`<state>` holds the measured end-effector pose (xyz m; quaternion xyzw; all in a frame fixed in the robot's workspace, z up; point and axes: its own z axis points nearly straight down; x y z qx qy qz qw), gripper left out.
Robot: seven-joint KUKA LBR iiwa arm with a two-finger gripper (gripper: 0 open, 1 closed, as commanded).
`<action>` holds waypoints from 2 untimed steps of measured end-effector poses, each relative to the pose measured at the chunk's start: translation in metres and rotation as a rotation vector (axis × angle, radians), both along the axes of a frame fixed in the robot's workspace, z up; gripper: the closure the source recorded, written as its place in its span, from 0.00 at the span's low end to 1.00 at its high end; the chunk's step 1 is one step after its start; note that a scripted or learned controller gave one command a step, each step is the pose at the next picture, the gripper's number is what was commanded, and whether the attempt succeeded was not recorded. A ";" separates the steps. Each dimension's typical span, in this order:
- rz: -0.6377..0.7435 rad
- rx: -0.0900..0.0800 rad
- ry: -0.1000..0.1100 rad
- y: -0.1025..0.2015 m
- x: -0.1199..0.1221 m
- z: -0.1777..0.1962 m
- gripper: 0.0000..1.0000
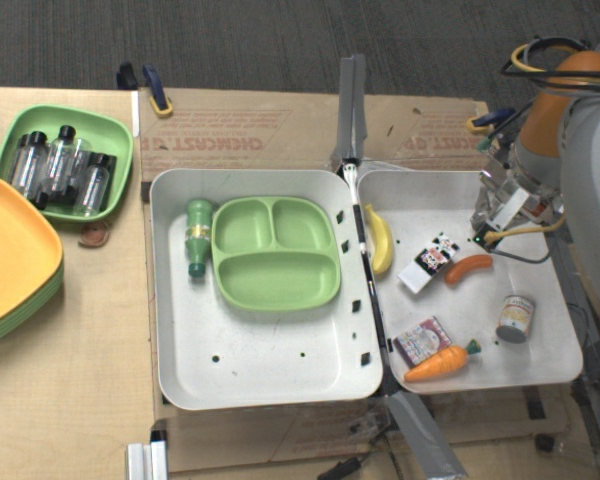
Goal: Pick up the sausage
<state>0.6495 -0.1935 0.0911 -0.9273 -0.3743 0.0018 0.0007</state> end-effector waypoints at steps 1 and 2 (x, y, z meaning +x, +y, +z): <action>-0.222 -0.001 -0.001 -0.016 0.000 0.000 1.00; -0.561 0.003 -0.001 -0.026 -0.037 0.001 1.00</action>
